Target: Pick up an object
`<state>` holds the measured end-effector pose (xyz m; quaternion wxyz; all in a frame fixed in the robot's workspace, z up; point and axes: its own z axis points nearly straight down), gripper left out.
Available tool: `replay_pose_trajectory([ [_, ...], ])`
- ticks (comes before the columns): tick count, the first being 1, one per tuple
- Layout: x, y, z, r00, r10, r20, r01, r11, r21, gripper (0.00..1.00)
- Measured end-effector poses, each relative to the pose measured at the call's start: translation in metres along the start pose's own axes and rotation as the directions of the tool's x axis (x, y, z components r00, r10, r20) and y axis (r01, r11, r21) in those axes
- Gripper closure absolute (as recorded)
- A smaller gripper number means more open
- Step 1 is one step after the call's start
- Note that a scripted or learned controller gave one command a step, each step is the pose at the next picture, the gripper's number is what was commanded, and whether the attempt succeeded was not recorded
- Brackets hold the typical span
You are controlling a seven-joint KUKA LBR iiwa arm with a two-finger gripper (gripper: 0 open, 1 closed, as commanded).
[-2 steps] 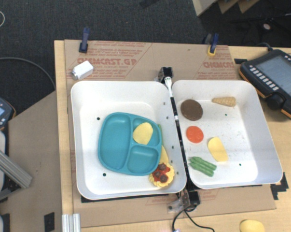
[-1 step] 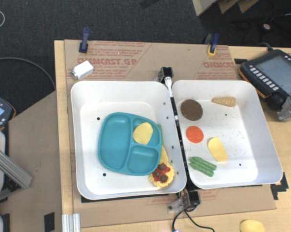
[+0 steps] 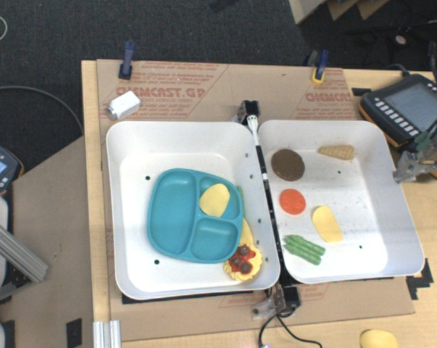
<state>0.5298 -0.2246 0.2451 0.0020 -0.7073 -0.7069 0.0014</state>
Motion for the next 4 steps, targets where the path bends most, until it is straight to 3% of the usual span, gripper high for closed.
replay_pose_trajectory([
  [1, 0.043, -0.052, -0.085, 1.0, -0.004, 0.002, 0.004, 1.0, -0.011, 1.0],
  [2, 0.036, 0.044, 0.03, 1.0, -0.005, 0.0, 0.005, 1.0, -0.001, 1.0],
  [3, 0.0, 0.132, 0.087, 1.0, -0.003, 0.005, 0.003, 1.0, -0.012, 1.0],
  [4, 0.027, 0.014, 0.065, 1.0, 0.002, -0.002, -0.002, 1.0, 0.002, 1.0],
])
